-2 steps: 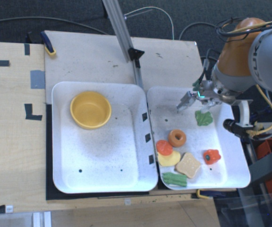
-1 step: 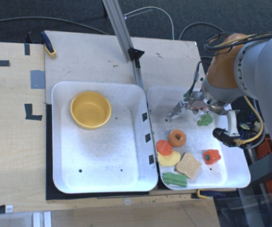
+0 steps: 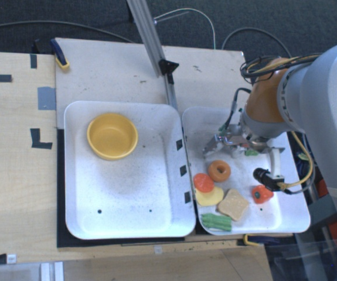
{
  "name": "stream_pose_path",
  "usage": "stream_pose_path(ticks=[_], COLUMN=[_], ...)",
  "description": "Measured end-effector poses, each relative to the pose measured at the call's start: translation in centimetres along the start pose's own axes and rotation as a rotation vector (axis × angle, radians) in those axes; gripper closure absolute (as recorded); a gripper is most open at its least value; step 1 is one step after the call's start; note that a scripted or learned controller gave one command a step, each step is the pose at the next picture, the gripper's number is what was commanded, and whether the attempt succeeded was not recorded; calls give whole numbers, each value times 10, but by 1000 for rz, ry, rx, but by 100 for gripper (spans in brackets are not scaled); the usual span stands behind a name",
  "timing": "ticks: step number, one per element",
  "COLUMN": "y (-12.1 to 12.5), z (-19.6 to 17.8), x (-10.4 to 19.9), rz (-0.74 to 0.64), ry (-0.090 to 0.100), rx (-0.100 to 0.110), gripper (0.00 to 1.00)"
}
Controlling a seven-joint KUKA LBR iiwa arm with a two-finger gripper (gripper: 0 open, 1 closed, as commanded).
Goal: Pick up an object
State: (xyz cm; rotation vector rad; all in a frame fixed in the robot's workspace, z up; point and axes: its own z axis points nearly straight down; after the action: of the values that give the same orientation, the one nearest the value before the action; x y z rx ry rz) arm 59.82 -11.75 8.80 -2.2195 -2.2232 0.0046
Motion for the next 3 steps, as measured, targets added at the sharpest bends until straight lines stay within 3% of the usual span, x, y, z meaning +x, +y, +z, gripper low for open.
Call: stream_pose_path(ticks=[1,3], y=[0,1], z=[-11,-118], x=[1,5], rz=[-1,0], ry=[2,1], rx=[1,-7], gripper=[100,100])
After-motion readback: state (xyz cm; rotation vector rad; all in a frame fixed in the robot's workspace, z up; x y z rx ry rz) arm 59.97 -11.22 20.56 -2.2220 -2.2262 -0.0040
